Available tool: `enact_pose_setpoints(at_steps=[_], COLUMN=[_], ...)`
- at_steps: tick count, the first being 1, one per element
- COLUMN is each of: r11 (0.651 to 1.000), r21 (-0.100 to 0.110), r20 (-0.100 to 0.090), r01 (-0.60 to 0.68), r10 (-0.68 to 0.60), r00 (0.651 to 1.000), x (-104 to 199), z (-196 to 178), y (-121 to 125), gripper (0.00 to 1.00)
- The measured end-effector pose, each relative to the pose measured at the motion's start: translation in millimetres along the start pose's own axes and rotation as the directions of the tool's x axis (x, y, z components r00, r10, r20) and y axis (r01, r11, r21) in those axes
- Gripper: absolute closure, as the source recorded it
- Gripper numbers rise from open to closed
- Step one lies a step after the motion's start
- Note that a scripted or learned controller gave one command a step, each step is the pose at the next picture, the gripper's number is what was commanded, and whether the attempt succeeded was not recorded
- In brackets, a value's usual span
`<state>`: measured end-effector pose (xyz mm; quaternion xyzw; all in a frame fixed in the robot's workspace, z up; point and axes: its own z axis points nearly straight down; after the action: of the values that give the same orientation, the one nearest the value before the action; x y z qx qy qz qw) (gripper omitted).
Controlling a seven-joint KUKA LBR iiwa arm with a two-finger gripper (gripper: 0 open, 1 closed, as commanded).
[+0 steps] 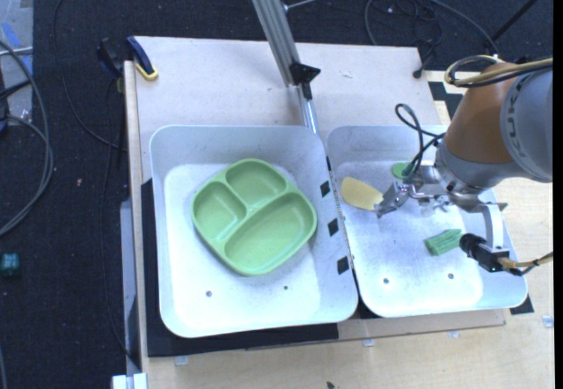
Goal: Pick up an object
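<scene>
From my remote station I see the tabletop [220, 70] carrying two shallow white bins side by side. The left bin [176, 290] holds a light green divided plate [255, 216] with three compartments, lying flat and turned at an angle near the bin's centre. The right bin [413, 290] holds three small things: a pale yellow rounded piece [359, 194] near its left wall, a green block [442, 242] lying toward its right side, and a small green item [401, 171] partly hidden behind the wrist, too covered for me to identify.

The arm [493, 128] reaches in from the right, its orange band above the wrist, with a black cable looping over it. The jaws [389, 201] sit low over the right bin, pointing left, their tip just beside the right edge of the yellow piece. I cannot tell whether they are apart or together, nor whether they touch the yellow piece. The green block lies apart from the jaws, below the wrist.

A slanted metal pole [273, 13] crosses the tabletop behind the bins, and a yellow-tipped clamp [141, 62] sits at the tabletop's far left corner.
</scene>
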<state>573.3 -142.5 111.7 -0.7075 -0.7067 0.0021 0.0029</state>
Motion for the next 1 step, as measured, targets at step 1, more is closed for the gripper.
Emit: enact_pose_setpoints(at_steps=[1], r11=[1.000], r21=[-0.008], r20=[0.002], r01=[0.001], r10=[-0.001], r00=[1.000], x=[0.2], z=[19.0], y=[0.8], gripper=[0.00])
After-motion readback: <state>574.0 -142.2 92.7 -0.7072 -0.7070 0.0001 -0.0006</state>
